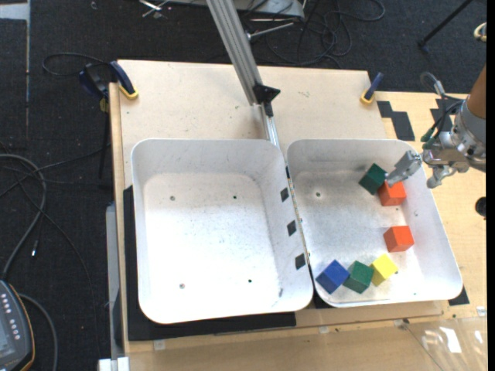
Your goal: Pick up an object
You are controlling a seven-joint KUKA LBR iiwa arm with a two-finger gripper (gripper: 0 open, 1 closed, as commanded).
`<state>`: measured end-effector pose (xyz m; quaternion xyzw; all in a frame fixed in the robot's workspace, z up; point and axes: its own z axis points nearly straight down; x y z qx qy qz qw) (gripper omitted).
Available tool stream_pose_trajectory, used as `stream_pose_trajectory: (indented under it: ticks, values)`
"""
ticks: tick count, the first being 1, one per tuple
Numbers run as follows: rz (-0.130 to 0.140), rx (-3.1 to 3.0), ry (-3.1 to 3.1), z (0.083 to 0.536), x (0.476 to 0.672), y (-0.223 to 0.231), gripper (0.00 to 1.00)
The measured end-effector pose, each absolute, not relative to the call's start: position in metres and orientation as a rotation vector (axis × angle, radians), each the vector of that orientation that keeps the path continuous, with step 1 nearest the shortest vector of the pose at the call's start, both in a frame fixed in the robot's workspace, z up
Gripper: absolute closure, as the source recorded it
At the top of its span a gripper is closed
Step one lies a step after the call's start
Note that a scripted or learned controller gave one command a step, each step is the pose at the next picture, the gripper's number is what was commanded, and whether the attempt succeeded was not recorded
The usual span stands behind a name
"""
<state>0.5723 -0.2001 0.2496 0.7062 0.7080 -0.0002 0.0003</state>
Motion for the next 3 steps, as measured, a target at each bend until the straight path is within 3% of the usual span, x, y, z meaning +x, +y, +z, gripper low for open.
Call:
stream_pose_trajectory:
  ticks: [1, 2, 3]
  values:
    - [-0.005, 2.225, 2.226, 0.197, 0.548, -0.177, 0.00]
    - [0.002, 2.217, 2.221, 0.210, 0.551, -0.178, 1.00]
    - [0.001, 2.219, 2.221, 0.210, 0.551, -0.178, 0.00]
